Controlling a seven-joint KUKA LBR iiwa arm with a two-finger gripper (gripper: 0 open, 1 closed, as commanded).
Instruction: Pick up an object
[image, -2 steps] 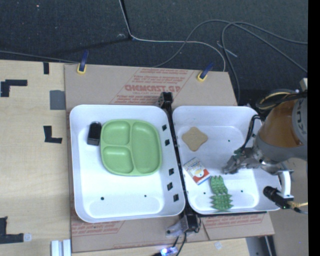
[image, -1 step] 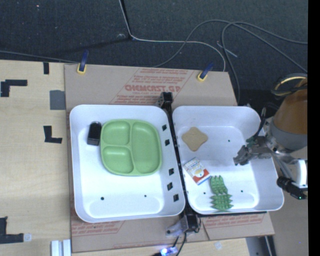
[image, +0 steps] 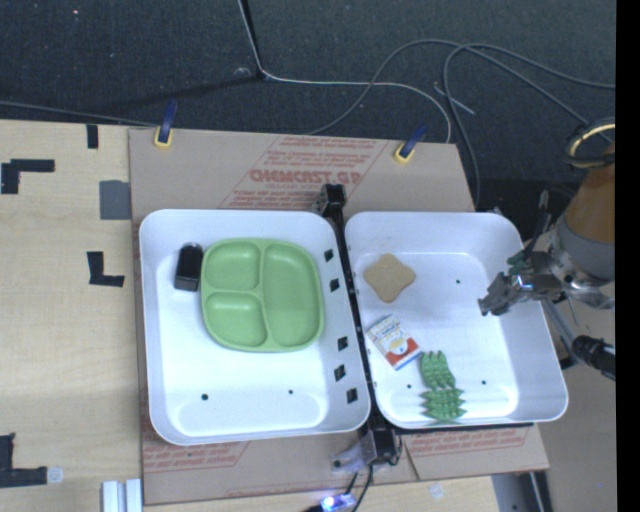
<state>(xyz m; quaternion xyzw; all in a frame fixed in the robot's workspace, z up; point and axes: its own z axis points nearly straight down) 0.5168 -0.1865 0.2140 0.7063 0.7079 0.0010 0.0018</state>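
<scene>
The right bin (image: 470, 235) holds three loose things. A tan, bread-like piece (image: 388, 277) lies near its far left. A small white and red packet (image: 392, 340) sits below that. A green knobbly toy (image: 439, 385) rests near the front wall. My gripper (image: 497, 299) hangs over the right side of this bin, near its right wall. It is well to the right of all three things and touches none of them. The grey arm with its orange band (image: 592, 215) comes in from the right edge.
The left bin (image: 170, 400) carries a green divided plate (image: 263, 294), with a small black block (image: 188, 267) beside the plate's left edge. A black divider (image: 350, 320) with clips runs between the bins. Cables cross the dark floor behind the bench.
</scene>
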